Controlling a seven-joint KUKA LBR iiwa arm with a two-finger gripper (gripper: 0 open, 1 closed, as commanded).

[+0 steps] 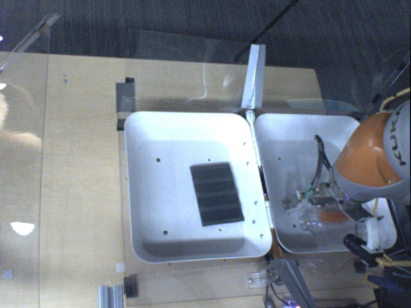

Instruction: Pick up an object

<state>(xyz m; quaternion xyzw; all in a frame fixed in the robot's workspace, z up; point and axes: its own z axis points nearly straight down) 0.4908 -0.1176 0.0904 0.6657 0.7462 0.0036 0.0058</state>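
Bench (64, 172): pale wood, running from the 9 o'clock edge of the camera view to past the middle; a clear sheet lies over its left part.
Left bin (148, 172): shallow and white, with rounded corners, around the centre of the view.
Dark ridged slab (217, 194): a flat, dark grey rectangle with crosswise ribs, lying on the floor of the left bin, toward that bin's 4 o'clock area and turned slightly off square; well apart from the gripper.
Divider post (253, 79): a grey metal bar standing at 12 o'clock from the seam where the two bins meet.
Right bin (282, 146): white, touching the left bin along its 9 o'clock wall; its 3 o'clock half is covered by the arm.
Clear object (307, 222): a small transparent piece on the right bin's floor, toward 5 o'clock, just beside the gripper; its shape is hard to make out.
Gripper (313, 199): low inside the right bin, with black cables above it; whether it is parted, closed or gripping anything cannot be told.
Arm (369, 153): grey with an orange band, coming in from 3 o'clock.
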